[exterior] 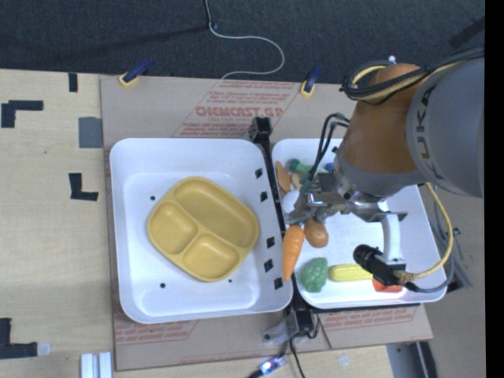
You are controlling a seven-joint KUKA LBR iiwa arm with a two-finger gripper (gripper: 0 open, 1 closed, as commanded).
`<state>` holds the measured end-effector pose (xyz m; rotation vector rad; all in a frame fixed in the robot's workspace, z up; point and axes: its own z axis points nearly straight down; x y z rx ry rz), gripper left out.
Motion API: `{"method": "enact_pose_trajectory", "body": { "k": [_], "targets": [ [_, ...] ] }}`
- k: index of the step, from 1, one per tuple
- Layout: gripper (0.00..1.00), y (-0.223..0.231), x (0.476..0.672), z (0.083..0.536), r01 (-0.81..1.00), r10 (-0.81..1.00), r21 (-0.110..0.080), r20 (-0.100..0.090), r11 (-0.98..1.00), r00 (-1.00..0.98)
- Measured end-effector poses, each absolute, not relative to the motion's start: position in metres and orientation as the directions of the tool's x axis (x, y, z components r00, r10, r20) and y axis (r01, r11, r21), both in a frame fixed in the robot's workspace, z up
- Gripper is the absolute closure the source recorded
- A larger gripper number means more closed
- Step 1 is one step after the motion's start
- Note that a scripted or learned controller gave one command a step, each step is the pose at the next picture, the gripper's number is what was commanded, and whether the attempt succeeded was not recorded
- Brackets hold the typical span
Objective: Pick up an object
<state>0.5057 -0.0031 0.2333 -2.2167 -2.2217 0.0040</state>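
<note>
Arm: grey KUKA arm w/ orange band (386, 132) reaches in from the right, wrist low over the right shallow white bin (421, 211).
Claw: two-finger metal gripper (309, 203) sits at that bin's left side; I can't tell how far it's open or whether anything is in it, as the wrist blocks my view.
Nearest target: small brown rounded plastic toy, potato-like (316, 232), just below the claw, touching the orange plastic carrot (291, 250).
Carrot: lies along the bin's left wall, tip toward the bottom edge.
Other items: green knobbly plastic broccoli piece (314, 274) beside a yellow plastic corn cob (349, 272); small red piece (386, 286) near the bottom right; a few small toys bunched at the top left, too small to ID.
Left bin: left shallow white bin (126, 211) holds a yellow three-compartment plastic plate (203, 228).
Handling, my guess: hollow toy food, so light, stiff, smooth, prob. slippery. Brown piece is round and may squirt out; I'd pinch across its middle. Carrot is easier: grip across its thick upper half, not the taper.
</note>
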Motion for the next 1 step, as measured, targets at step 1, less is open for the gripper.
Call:
{"method": "enact_pose_trajectory", "body": {
  "k": [1],
  "targets": [
    [1.0, -0.0012, 0.5167, 0.2267, 1.0, 1.0, -0.003, -0.001, 0.002, -0.002]
  ]
}}
